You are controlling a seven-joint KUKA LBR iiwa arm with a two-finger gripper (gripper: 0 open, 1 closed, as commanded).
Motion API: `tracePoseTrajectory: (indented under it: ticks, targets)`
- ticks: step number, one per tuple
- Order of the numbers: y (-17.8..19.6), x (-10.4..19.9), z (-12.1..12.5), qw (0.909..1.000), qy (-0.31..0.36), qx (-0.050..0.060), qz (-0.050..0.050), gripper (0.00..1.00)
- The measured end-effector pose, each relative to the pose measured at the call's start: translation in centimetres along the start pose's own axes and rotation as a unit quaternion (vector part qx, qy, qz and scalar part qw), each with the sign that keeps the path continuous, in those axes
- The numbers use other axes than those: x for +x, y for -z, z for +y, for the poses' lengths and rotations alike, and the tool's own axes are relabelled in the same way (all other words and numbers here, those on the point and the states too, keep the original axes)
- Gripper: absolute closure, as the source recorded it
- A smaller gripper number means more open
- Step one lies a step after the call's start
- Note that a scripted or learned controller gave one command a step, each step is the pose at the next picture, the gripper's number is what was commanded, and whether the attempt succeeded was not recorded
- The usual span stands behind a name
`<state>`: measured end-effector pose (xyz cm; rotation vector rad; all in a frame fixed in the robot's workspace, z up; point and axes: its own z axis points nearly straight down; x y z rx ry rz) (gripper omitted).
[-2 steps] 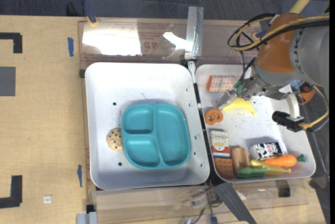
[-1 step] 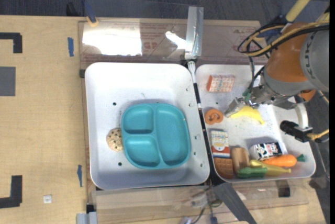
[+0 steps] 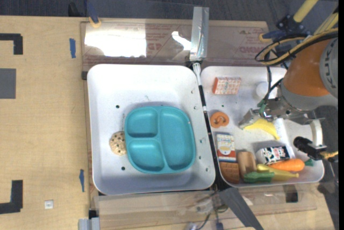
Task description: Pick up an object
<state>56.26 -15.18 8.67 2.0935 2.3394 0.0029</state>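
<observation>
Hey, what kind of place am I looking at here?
Probably a robotics lab's pick-and-place test bench: a grey arm with an orange band reaches over two white bins, one holding toy food such as a carrot and banana, the other a teal divided plate.

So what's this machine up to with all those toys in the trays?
A robot arm reaches in from the right over the right bin, which holds toy food: a banana, a carrot, a small carton, a pink box and more. Its gripper sits low, right by the banana, apparently going for it, but nothing is visibly lifted yet. The left bin holds a teal divided tray with a cookie beside it.
</observation>
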Motion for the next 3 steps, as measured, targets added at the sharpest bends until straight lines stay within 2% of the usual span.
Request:
tracePoseTrajectory:
  ticks: [1, 2, 3]
  targets:
    - [0.1, 2.0, -4.2, 0.9996, -0.027, -0.001, 0.000, 0.00]
    - [1.2, 1.9, -4.0, 0.9996, -0.027, -0.004, -0.001, 1.00]
    - [13.9, 11.1, -2.6, 0.9995, 0.030, -0.004, 0.001, 1.00]
